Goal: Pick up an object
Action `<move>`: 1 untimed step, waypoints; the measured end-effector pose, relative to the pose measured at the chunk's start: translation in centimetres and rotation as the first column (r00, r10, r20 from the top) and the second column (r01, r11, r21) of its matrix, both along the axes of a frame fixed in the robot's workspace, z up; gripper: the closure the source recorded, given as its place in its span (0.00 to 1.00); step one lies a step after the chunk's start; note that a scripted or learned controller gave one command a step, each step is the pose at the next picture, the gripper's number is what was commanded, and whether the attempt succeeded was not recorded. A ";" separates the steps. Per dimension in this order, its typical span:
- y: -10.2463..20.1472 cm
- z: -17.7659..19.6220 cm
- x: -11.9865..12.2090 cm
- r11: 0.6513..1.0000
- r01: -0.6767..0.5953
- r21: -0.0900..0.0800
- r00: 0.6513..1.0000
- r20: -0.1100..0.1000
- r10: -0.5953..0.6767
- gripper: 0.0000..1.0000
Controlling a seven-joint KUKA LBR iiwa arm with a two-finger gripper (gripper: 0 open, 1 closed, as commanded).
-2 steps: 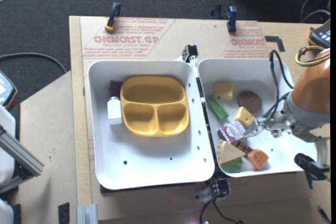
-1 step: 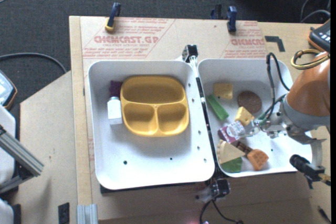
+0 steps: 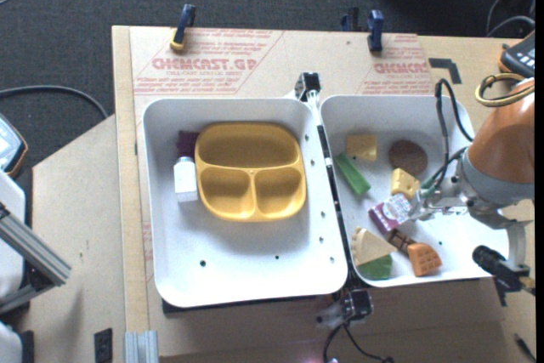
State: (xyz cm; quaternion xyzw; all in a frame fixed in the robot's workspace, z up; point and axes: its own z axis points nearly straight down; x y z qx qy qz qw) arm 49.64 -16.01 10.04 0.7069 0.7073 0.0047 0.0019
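At the bottom of the frame the right bin (image 3: pixel 340 119) holds a small heap of play food. Nearest its lower edge lie a pale wedge with a green base (image 3: pixel 371 253) and an orange waffle-like piece (image 3: pixel 423 258), touching a short brown stick (image 3: pixel 399 240). Just above these sits a purple piece (image 3: pixel 382 218) beside a clear crinkled wrapper (image 3: pixel 398 206), and the gripper (image 3: pixel 416 204) hangs right at that wrapper, reaching in from the right edge; whether its fingers are spread or pinching anything I cannot tell. Higher up are two yellow cheese blocks (image 3: pixel 404 183), a green stick (image 3: pixel 351 174) near the divider, and one brown round disc (image 3: pixel 408 155) toward the top of the bin.

The left bin (image 3: pixel 161 208) holds one yellow plate (image 3: pixel 250 171) with three compartments, a small white bottle (image 3: pixel 185 178) touching its left rim, and something dark purple (image 3: pixel 188 139) just above that bottle
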 end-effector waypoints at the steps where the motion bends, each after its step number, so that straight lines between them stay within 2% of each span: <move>1: 0.3 5.0 1.1 1.000 -0.001 -0.007 1.000 -0.002 0.001 1.00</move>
